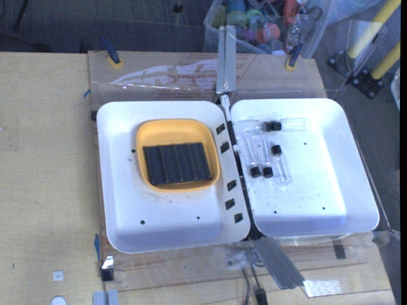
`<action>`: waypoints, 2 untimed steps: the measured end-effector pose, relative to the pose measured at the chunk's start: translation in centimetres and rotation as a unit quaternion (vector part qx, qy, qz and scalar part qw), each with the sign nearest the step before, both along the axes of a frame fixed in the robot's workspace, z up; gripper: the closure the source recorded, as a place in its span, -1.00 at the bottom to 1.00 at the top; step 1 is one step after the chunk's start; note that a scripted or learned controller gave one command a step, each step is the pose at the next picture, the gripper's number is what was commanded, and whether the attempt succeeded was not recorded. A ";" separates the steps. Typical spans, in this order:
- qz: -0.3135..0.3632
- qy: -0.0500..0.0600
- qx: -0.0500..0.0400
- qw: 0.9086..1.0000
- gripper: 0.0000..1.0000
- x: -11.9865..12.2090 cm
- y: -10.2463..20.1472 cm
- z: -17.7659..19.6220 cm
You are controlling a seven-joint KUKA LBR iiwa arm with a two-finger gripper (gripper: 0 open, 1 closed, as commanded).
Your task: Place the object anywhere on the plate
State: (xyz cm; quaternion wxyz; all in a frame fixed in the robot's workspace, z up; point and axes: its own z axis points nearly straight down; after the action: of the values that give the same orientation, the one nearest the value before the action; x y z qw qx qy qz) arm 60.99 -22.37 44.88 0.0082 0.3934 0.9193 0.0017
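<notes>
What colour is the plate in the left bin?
Yellow-orange plate, seen in the camera view.

No legible text, label, brand, number or sign anywhere.

Clear vials (267,154) right of the yellow plate (178,132) too transparent to count, plate floor mostly hidden under a dark ribbed slab (177,164), toy-filled box (270,11) behind the plate cropped by the top edge
</notes>
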 end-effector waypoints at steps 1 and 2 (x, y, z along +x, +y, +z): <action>0.118 0.007 0.001 0.993 1.00 -1.0 0.1 -1.2; 0.118 0.006 0.001 0.993 -1.00 -1.0 0.1 -1.2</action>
State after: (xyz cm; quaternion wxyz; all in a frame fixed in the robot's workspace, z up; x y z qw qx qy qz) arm 59.99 -22.28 43.67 0.0018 0.2825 0.9593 0.0007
